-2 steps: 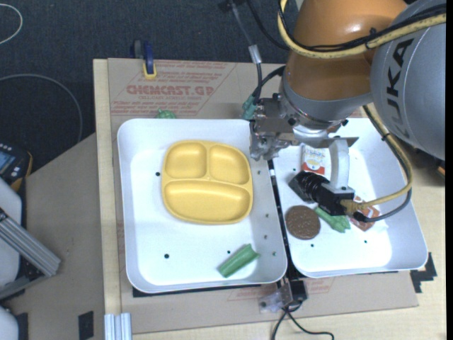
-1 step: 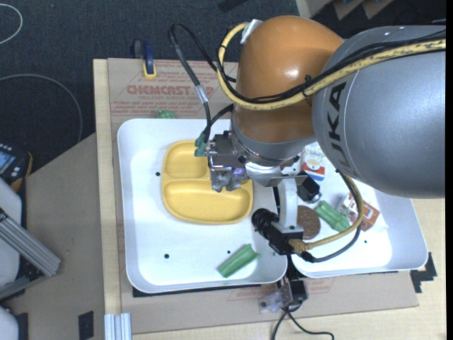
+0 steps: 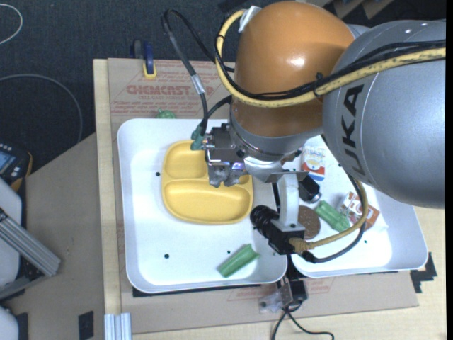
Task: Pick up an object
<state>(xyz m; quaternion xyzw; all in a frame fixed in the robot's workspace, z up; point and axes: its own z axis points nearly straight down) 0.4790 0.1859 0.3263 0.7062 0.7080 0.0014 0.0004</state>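
Observation:
My gripper hangs under the orange band of the arm, low over the right rim of a yellow two-compartment dish in the left bin. The wrist body hides its tip, so I cannot make out whether it touches the dish. A green cylinder lies near the left bin's front edge. In the right bin I see a green block, a brown disc, a black piece, a red, white and blue packet and a small orange and white item.
The big grey arm covers the back of the right bin. A black cable clamp and a yellow hose hang over the divide between the bins. The bins rest on a cardboard sheet.

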